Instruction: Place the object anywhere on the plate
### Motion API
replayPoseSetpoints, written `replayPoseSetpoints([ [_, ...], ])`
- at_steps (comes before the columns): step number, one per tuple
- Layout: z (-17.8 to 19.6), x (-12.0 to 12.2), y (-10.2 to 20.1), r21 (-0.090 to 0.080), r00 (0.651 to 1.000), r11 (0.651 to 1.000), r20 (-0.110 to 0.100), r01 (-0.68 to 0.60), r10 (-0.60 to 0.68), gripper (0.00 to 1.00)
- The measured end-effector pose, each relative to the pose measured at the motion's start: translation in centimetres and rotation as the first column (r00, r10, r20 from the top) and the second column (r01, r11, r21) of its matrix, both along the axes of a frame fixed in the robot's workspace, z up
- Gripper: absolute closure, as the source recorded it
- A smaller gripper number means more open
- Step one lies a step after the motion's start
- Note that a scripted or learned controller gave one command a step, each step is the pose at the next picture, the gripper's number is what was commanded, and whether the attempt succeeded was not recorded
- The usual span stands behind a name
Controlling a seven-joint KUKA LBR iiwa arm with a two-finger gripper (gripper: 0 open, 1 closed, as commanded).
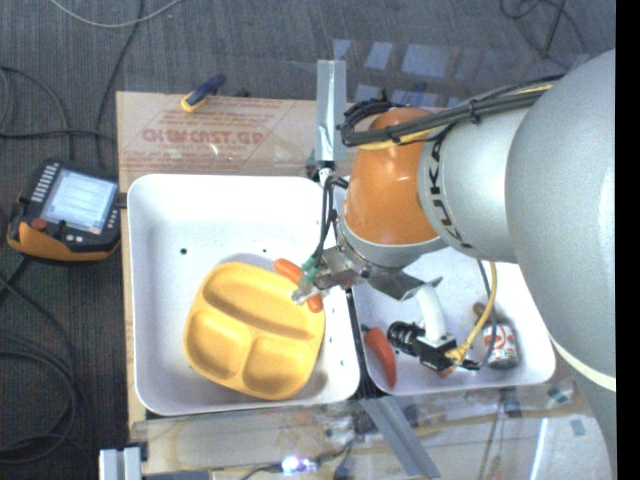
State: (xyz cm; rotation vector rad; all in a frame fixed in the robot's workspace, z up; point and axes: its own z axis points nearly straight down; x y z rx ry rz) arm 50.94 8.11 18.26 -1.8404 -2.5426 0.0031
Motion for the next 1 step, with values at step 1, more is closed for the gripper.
replayPoseSetpoints([
  [1,0.00,0.00,0.00,0.000,1.000,1.000,0.000,0.000,0.000,0.00],
])
